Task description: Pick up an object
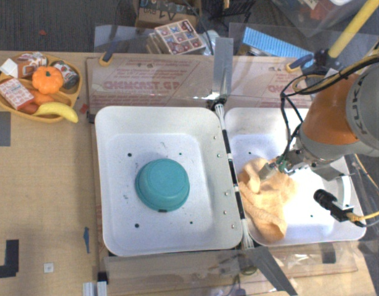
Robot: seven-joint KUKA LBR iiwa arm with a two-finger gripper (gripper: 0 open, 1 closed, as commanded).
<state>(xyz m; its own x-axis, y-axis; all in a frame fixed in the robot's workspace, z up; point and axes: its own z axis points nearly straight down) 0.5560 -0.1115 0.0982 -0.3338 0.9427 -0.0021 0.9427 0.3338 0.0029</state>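
My fingers: state cannot be read; they sit low over the upper edge of the yellow cloth (267, 196), and whether they are apart, together or pinched on fabric I cannot tell. My gripper (283, 165) is down in the right bin (312, 224), at the cloth's top right part, seemingly touching it. The cloth lies crumpled against the bin's left wall, running from mid-bin down to the near edge. My wrist and the orange band (328, 119) rise up and to the right from the gripper. A black cable (291, 119) loops beside the arm. Left bin (115, 134): one teal bowl (163, 184), upside down, near the centre, well apart from me. Far left on the bench (41, 196): a yellow dish (4, 97) with a banana (57, 110) and a small orange pumpkin (47, 79).
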